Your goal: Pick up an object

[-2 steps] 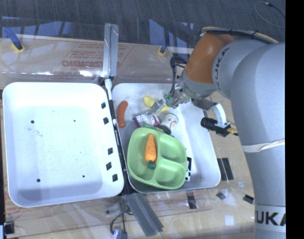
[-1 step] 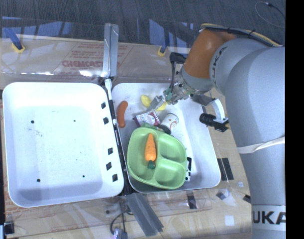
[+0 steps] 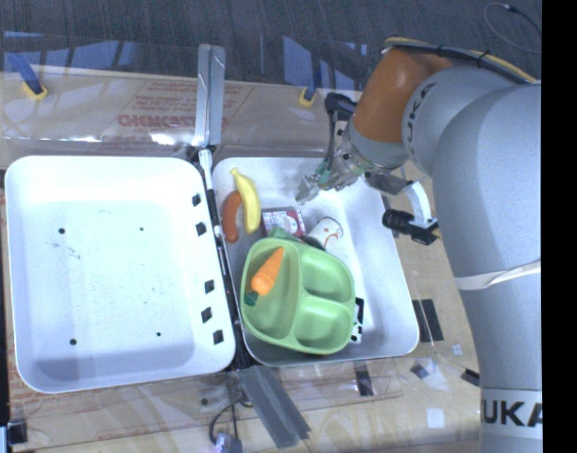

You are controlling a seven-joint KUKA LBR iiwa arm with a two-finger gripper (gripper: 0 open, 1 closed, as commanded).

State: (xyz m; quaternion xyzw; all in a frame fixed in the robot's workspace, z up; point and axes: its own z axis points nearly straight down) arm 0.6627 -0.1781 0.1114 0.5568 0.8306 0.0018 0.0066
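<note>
Gripper (image 3: pixel 312 187) low over the back of the right bin (image 3: pixel 387 281), its state not possible to tell, nothing seen in it, banana (image 3: pixel 247 201) just beside a sausage (image 3: pixel 231 215) at the left wall, carrot (image 3: pixel 266 272) lying in a green divided tray (image 3: pixel 312 305), small can (image 3: pixel 326 230) near the tray, left bin (image 3: pixel 42 281) beside.

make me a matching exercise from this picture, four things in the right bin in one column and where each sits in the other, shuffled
Things:
1. yellow plastic banana
2. orange toy carrot
3. green divided plastic tray
4. metal two-finger gripper

Places:
A. in the tray's left compartment
B. above the bin's far part, beside the packet
C. by the bin's left wall, beside a brown sausage-shaped toy
D. filling the near half of the right white bin

Pairs: 1-C, 2-A, 3-D, 4-B
</note>
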